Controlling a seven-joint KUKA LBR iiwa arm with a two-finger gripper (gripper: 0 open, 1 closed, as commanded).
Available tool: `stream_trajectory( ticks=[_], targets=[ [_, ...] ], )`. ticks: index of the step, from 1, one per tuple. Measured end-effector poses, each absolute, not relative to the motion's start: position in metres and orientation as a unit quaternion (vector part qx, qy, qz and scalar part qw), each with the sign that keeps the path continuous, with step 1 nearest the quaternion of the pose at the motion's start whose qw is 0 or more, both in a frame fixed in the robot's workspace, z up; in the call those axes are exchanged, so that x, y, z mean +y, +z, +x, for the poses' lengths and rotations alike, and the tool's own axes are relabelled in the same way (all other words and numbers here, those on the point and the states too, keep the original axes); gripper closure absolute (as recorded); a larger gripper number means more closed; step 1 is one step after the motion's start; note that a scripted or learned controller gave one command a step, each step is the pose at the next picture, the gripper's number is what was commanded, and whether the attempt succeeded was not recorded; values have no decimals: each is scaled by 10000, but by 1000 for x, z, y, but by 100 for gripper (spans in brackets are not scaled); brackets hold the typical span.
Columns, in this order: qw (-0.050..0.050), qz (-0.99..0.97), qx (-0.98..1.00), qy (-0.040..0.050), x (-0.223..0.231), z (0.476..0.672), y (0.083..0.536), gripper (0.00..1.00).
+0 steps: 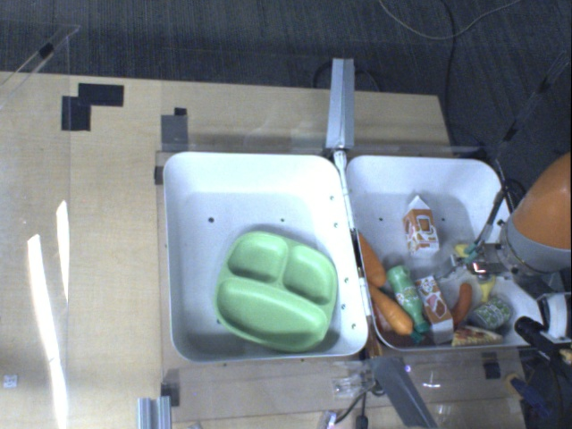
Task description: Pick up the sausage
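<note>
The sausage (462,300) is a short red-brown cylinder lying in the lower right part of the right bin (393,181), between a small red-and-white packet (435,300) and a green leafy item (492,314). The arm's orange band (547,208) and grey wrist (534,250) hang over the bin's right rim. The gripper (478,263) reaches left from the wrist and sits just above the sausage's upper end, near a yellow item (465,252). Nothing is visibly held.
The right bin also holds a white-and-orange carton (420,226), two carrots (391,311), a green bottle (407,293) and a flat wrapper (474,334). A green compartment plate (279,290) lies in the left bin (223,186). A metal divider post (340,105) stands between the bins.
</note>
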State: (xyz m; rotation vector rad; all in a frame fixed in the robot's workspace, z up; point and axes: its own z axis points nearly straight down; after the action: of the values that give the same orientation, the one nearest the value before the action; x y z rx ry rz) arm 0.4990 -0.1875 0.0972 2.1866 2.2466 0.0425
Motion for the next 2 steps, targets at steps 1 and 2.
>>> stream_trajectory(
  ticks=[1,2],
  targets=[
    [30,6318,7751,15,-205,492,123,0],
    [93,6222,7828,29,-198,492,91,0]
  ],
)
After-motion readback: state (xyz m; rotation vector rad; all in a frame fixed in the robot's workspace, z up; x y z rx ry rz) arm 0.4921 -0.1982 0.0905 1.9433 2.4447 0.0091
